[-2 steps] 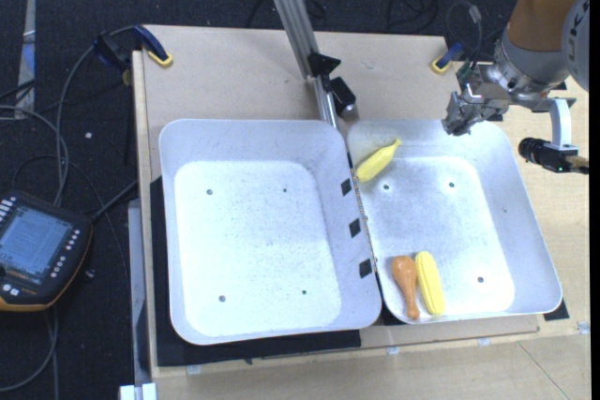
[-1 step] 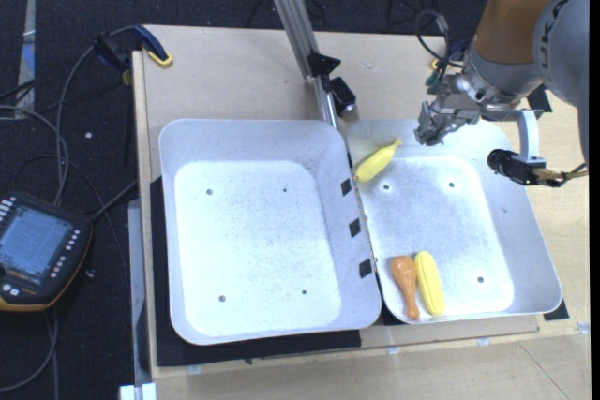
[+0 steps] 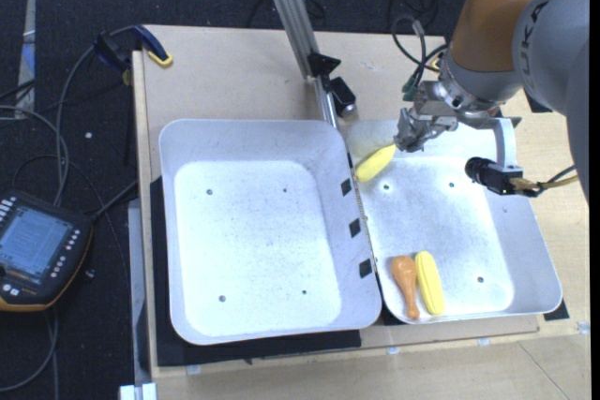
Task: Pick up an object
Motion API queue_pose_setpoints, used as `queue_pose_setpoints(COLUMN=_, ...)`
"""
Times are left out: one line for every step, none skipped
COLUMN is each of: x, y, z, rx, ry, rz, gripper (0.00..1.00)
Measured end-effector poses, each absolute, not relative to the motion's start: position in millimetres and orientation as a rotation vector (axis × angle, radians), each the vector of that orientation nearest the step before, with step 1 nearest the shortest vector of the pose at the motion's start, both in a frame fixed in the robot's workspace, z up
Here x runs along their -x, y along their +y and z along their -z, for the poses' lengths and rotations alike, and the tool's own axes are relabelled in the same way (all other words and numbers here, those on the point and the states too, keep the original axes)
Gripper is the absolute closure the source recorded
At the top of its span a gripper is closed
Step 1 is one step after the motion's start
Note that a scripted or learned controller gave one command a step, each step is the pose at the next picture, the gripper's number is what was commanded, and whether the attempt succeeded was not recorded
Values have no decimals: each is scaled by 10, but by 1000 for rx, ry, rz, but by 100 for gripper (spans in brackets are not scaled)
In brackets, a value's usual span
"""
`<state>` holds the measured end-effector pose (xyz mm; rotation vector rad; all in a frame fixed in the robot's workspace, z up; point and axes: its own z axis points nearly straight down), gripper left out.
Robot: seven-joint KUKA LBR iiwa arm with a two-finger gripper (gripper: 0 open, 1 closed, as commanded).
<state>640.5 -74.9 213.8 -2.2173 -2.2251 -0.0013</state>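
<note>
Over the right bin's (image 3: 525, 248) far corner, the gripper (image 3: 410, 142) approaches the yellow banana (image 3: 374, 163); jaw spread unclear; next, descend and close.

No text, label, brand, number or sign can be read. Grey arm casing (image 3: 562, 33) at two o'clock carries part of dark lettering along its edge, cut off by the frame and not legible. Handheld black control pendant with lit screen (image 3: 33, 248) at nine o'clock: screen content too small and blurred to make out
</note>
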Motion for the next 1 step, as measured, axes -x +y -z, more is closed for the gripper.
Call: queue_pose_setpoints(x=-6251, y=-147, z=-2221, rx=2215, ry=-2227, rz=3, gripper=100)
